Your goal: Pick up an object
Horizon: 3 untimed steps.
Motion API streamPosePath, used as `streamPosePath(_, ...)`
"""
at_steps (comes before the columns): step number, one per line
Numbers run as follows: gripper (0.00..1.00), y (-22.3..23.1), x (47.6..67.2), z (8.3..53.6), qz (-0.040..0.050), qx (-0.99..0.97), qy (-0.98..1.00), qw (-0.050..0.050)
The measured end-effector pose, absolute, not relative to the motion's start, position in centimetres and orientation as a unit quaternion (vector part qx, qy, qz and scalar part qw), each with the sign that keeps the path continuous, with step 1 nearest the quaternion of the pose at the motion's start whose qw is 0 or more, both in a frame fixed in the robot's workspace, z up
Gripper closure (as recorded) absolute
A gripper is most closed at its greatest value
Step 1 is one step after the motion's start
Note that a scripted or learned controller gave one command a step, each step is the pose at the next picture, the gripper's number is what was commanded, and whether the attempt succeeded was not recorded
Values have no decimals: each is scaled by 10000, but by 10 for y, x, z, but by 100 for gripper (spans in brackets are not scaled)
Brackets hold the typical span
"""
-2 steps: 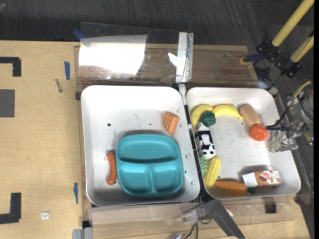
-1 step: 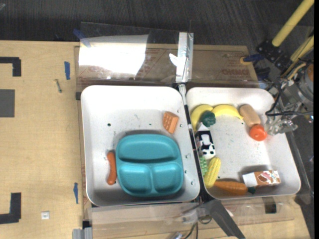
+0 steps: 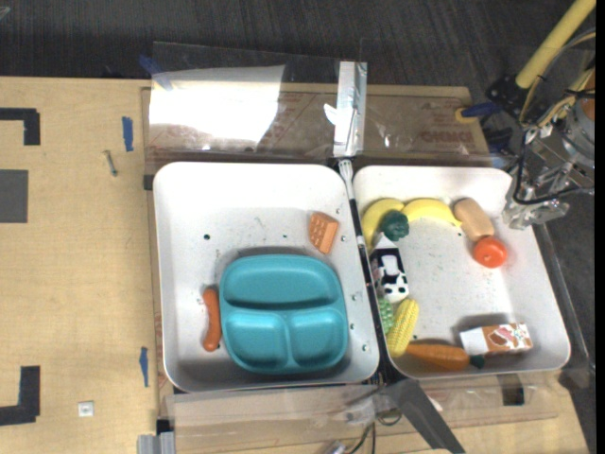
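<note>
Fingers (image 3: 529,218): at the right edge of the frame, hanging just over the outer rim of the right bin (image 3: 553,282); whether they are apart or together cannot be told from this angle, and nothing is seen between them. The arm (image 3: 567,154) reaches in from the right, cables bunched above the wrist.

Right bin contents: a banana (image 3: 416,212) at the far side with a small dark green piece (image 3: 394,225) against it; a tan roll (image 3: 473,218) and an orange-red round piece (image 3: 490,252) touching each other, nearest the fingers. Along the left wall, a black-and-white toy cow (image 3: 390,274), then a corn cob (image 3: 404,320). At the near wall, a carrot (image 3: 437,354) and a small carton (image 3: 495,339) lying on its side.

Left bin (image 3: 180,253): a teal divided plate (image 3: 283,312) in the middle, an orange sausage (image 3: 212,318) just beside its left edge, an orange wedge (image 3: 322,231) near the far right corner.

Both bins sit side by side on the counter (image 3: 66,253).
</note>
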State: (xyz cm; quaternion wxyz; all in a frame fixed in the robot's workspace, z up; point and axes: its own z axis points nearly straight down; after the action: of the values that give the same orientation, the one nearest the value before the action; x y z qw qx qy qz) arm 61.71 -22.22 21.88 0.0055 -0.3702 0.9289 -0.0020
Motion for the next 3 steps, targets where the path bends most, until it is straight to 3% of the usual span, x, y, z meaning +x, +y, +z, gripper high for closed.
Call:
streamPosePath(1, 100, -222, 615, 219, -22, -4924, 8703, 49)
streamPosePath(2, 100, -220, 634, 232, -24, -6652, 7466, 46)
streamPosePath(3, 100, -222, 668, 224, -19, -8004, 5994, 40)
